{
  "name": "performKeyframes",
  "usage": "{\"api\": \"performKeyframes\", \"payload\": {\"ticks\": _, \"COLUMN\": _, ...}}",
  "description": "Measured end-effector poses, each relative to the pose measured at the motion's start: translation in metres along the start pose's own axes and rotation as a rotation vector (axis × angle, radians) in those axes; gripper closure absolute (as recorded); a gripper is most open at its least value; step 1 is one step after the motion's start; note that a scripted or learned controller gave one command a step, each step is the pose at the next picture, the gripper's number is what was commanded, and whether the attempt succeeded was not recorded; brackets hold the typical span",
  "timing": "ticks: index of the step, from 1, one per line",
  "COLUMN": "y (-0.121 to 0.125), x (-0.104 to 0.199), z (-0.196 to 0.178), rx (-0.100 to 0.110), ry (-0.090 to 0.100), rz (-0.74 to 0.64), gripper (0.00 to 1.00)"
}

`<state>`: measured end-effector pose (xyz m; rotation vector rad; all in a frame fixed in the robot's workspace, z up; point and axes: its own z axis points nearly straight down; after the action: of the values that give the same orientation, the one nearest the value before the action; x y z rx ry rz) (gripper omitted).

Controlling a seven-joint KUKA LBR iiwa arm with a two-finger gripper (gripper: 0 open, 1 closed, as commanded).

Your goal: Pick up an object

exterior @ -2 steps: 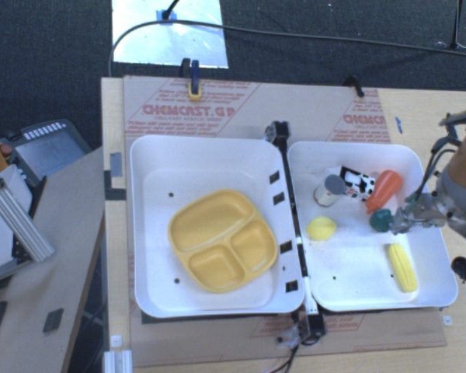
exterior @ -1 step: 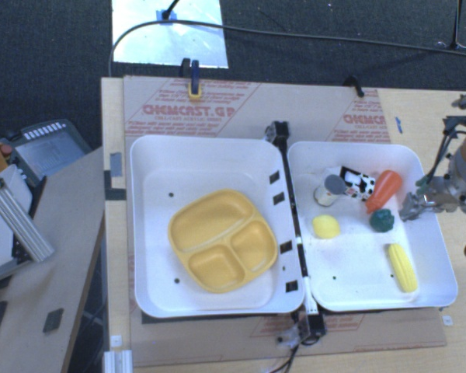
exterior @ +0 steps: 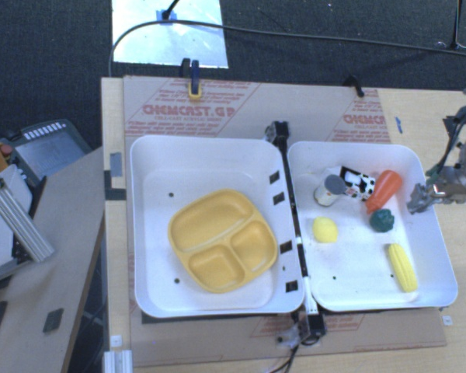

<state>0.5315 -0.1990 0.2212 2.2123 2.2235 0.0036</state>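
Nothing picked yet. Gripper (exterior: 419, 199) sits at the right bin's (exterior: 357, 290) right rim, nothing between its fingers; open or closed, can't tell. Carrot (exterior: 385, 188), corn (exterior: 402, 266), lemon (exterior: 325, 229) and cow toy (exterior: 358, 182) all lie in that bin. Whole grasp left.

Red print reading "CHEMCAST GP" stands on the brown protective sheet (exterior: 241, 99) that lies under the two white bins. It shows once above the left bin (exterior: 147, 162), running level near the yellow clamp (exterior: 194, 84), with lines of smaller red print slanting around it that are too small to read. The same word, partly legible as "CHEMCAST", stands again above the right bin (exterior: 419, 162).
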Motion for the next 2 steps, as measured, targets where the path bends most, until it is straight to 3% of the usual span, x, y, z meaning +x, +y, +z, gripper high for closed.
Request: {"api": "performKeyframes", "payload": {"ticks": 2, "y": 0.035, "x": 0.114, "z": 0.005, "rx": 0.003, "ry": 0.004, "rz": -0.005, "gripper": 1.0}}
